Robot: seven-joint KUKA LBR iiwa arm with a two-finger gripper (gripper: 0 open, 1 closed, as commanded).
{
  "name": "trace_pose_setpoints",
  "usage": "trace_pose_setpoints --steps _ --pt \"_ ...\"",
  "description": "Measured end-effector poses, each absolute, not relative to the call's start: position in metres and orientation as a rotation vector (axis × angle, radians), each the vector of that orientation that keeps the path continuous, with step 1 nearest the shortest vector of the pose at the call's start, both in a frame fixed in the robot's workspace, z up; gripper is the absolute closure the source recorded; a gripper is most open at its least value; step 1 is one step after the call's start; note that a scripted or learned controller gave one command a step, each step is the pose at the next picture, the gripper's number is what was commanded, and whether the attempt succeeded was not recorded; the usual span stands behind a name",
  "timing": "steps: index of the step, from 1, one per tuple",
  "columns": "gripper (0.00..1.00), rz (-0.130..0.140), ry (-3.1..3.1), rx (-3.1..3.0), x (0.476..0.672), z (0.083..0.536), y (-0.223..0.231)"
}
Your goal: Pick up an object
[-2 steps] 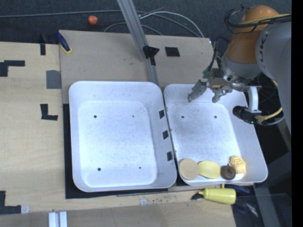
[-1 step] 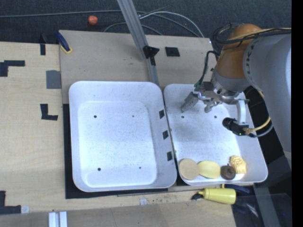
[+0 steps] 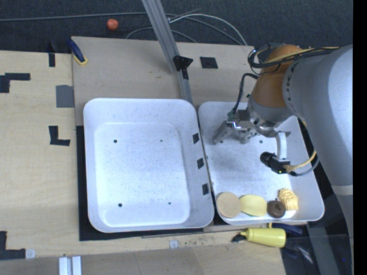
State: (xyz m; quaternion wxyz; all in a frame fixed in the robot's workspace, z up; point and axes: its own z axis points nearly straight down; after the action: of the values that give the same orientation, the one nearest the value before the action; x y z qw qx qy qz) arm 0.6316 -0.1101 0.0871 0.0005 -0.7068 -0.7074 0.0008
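Objects (image 3: pixel 255 205) lie along the bin's near edge, well apart from the spread-fingered tool (image 3: pixel 232 135).

**No legible writing**

No text, label, brand, number or sign can be read anywhere on the bench (image 3: pixel 34 153) or either white bin (image 3: pixel 92 153); the dark tape patches (image 3: pixel 57 135) carry no lettering.
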Motion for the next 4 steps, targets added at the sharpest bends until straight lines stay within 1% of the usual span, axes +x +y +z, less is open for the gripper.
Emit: trace_pose_setpoints --steps 1,2,4 --pt "1.0 -0.001 -2.224 -2.221 0.633 0.1 -0.11" --pt "1.0 -0.005 -2.225 -2.223 0.627 0.16 -0.11" --pt "1.0 -0.004 -2.225 -2.222 0.646 0.262 -0.103"
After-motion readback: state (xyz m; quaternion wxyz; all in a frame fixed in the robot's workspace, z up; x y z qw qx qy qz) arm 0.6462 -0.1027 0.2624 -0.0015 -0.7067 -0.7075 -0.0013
